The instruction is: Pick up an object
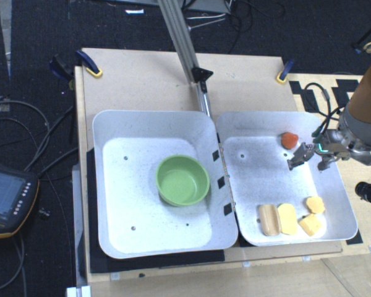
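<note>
My gripper (311,158) hangs over the right bin (253,172) near its right side, its two dark fingers spread apart with nothing between them. A small red-orange ball (289,140) lies just up and left of the fingers, apart from them. Along the bin's front edge lie a tan bread-like piece (268,219), a pale yellow block (287,218) and two smaller yellow chunks (313,215). A green bowl (183,179) sits upright in the middle of the left bin (123,166).
The arm's grey wrist with its orange band (362,113) enters from the right. A slanted metal pole (182,39) crosses the bench above the bins. Blue and yellow clamps (89,64) grip the bench's back corners. A pendant (6,197) lies on the floor at left.
</note>
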